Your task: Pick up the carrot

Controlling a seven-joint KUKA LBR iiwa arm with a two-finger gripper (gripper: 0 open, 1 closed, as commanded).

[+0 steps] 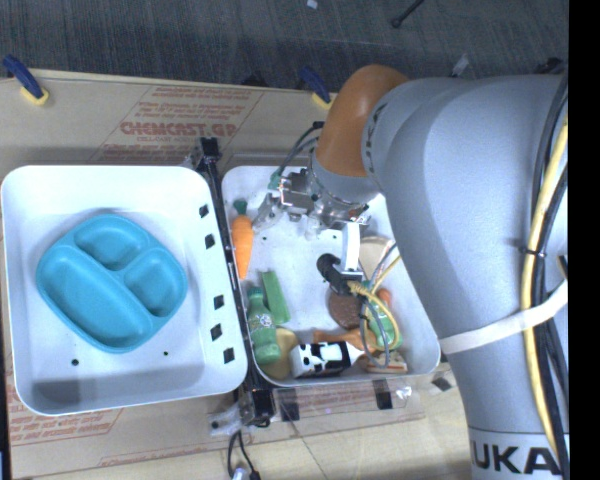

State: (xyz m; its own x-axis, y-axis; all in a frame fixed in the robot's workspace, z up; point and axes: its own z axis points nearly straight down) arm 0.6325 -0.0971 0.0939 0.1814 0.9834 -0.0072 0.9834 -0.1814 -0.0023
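Cardboard-covered bench (130,118) bearing two white bins. Left bin (40,378) holding blue divided plate (110,280). Carrot (242,245) lying in right bin (420,353), against left wall, upper part, green bottle (263,330) sitting below it. Gripper (305,203) hanging over bin's upper end, right of carrot, apart from it; finger state impossible to tell.

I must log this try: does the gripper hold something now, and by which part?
Nothing is seen held. The gripper hovers in the right bin, and the carrot lies apart at that bin's left wall.
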